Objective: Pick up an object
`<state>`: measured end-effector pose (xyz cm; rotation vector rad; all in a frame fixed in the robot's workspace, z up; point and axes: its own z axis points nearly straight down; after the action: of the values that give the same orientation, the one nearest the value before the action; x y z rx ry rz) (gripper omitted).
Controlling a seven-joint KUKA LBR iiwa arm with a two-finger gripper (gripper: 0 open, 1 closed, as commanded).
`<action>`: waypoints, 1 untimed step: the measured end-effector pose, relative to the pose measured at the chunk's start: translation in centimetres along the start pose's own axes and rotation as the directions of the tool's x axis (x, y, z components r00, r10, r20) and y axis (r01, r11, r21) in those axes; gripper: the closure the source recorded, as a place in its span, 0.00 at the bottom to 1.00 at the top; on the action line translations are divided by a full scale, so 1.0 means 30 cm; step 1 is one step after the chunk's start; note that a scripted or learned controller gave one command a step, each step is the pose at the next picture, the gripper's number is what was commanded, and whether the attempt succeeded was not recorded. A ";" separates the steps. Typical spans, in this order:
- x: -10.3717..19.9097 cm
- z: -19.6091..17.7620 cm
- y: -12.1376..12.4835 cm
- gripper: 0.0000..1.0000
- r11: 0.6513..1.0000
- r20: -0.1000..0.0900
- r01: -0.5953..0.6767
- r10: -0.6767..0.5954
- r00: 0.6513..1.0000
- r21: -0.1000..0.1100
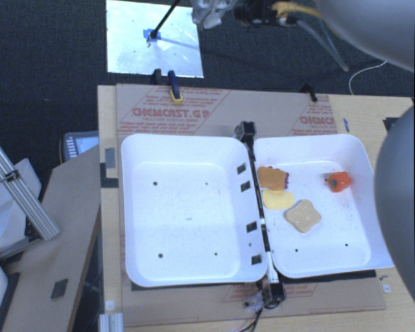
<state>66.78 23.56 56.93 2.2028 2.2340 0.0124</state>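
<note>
Up at twelve o'clock my tool (pixel 211 11) is hovering beyond the far edge of the bench (pixel 107 214), well apart from both bins; its shape is blurring there and I cannot tell its state. My grey arm (pixel 395 194) is filling the three o'clock side. Four objects are lying in the right bin (pixel 353 259): an orange-brown piece (pixel 272 177) is sitting at nine o'clock of that bin, a pale yellow disc (pixel 277 200) is touching it just below, a tan bread-like slice (pixel 303 216) is resting just beside the disc toward five o'clock, and an orange-red piece (pixel 338 181) is lying toward three o'clock, apart from the others. The left bin (pixel 130 259) is sitting alongside.
</note>
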 end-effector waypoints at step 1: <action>0.000 0.001 0.000 0.00 1.000 0.000 0.000 0.000 1.000 0.001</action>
<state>66.78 23.56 56.90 2.2027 2.2345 0.0112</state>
